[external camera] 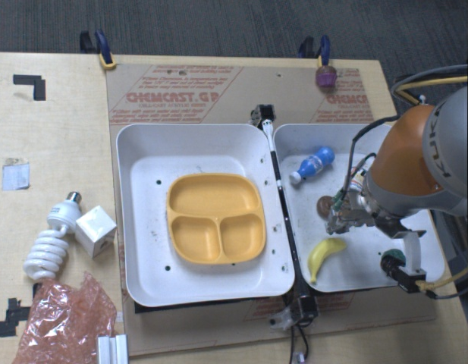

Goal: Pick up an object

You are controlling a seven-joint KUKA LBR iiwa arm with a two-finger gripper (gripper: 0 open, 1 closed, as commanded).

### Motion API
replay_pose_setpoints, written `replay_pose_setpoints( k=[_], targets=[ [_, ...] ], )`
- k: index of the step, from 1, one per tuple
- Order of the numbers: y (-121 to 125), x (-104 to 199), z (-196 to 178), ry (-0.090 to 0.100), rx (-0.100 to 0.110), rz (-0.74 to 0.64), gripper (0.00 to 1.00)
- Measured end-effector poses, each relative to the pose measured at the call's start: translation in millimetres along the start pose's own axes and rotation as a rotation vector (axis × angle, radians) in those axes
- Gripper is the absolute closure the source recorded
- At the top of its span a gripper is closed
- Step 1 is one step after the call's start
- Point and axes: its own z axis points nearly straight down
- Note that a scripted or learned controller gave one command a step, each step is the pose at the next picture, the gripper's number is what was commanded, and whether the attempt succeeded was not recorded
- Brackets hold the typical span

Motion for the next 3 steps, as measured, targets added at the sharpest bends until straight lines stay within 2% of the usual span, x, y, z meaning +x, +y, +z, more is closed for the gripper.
replay_pose_setpoints(
  k=[1,2,3],
  targets=[
    [0.0,0.0,0.0,0.000,0.000,0.000,0.00],
    [-30.4,-4.6,19.5,0.001,0.002,-0.003,0.00],
    [-29.0,-5.0,9.6,0.001,-0.001,-0.002,1.00]
  ],
)
